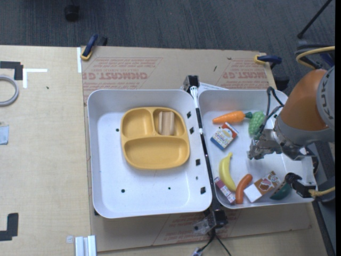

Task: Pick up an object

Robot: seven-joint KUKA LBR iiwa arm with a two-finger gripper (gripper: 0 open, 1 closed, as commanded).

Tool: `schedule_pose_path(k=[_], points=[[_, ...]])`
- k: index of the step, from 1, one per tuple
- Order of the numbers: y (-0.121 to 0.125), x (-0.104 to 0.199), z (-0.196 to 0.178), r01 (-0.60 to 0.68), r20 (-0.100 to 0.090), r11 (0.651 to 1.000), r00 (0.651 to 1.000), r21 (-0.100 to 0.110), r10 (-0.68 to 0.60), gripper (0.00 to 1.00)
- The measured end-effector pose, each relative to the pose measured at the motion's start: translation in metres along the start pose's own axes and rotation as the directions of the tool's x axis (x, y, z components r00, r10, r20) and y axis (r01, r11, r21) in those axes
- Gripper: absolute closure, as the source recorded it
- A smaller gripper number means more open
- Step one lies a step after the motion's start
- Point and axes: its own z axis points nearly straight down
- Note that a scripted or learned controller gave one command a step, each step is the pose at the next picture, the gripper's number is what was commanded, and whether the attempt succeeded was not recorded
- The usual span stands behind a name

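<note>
Nearest you, along the front wall of the right shallow white plastic bin (303, 170), you have a red sausage-shaped toy (243, 188), a small brown-and-white printed packet (265, 185) and a dark teal rounded item (281, 192), with a curved yellow plastic banana (227, 170) just left of them. Above these, the grey arm with its orange band (308, 103) comes in from the right, and its claw (258, 149) hangs over bare bin floor between the banana and the right wall; you cannot tell from this angle whether it stands apart or together, and nothing is seen in it. Further back lie a small blue, white and red carton (223, 136), an orange plastic carrot (228, 117) and a green leafy toy (257, 121) just beside the wrist. In the left white bin (101, 159) sits a yellow divided plastic tray (154, 151) holding a tan block (166, 123). Your likely trouble: the claw is over no object, so a straight descent would probably close on nothing, and the crowded front pieces could be shoved aside or pinched two at once.
</note>
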Motion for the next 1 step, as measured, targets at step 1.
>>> schedule_pose_path(k=[1], points=[[-0.0187,0.044,-0.1382,-0.166,0.001,0.986,0.986,-0.001,0.166,1.0]])
